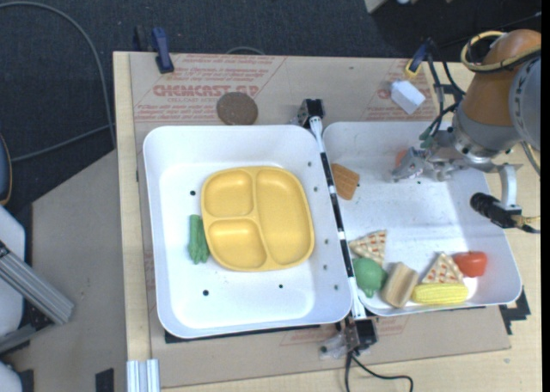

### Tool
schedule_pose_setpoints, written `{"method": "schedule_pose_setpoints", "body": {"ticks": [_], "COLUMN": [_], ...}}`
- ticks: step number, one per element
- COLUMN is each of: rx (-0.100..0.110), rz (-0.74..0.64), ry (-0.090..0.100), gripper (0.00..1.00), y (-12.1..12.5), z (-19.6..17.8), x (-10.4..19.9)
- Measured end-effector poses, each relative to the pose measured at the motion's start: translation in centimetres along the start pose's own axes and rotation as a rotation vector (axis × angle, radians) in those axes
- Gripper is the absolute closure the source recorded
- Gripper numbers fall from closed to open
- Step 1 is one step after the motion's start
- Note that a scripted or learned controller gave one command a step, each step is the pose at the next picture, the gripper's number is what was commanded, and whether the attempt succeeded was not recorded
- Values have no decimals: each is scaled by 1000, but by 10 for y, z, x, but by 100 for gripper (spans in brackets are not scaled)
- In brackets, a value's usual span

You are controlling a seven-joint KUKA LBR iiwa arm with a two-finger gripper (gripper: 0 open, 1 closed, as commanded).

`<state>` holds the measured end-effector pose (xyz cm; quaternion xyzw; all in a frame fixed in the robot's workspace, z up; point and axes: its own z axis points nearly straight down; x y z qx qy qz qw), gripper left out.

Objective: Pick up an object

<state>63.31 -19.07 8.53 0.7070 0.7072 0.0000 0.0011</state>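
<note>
Yellow corn cob [441,294] lies in the right white bin [447,210]; jaws [411,167] hover above, grip state unclear.

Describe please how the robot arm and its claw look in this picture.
The arm is bulky and rounded, grey with an orange band above the wrist. Black cables run along it. The claw is small, made of grey metal, with a bit of red beside it.

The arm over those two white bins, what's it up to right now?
The arm reaches over the right bin, its gripper near the far end, above bare floor. Nothing shows between its fingers. The toy food lies at the near end: corn, two pizza slices, a tomato and a green piece. The left bin holds a yellow tray and a green pod.
</note>
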Motion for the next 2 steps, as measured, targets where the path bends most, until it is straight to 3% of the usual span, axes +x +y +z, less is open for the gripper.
{"method": "schedule_pose_setpoints", "body": {"ticks": [1, 2], "rx": [-2, -5], "rz": [-1, -3], "ry": [1, -2], "gripper": [0, 100], "y": [34, 35], "z": [0, -11], "x": [36, 35]}}
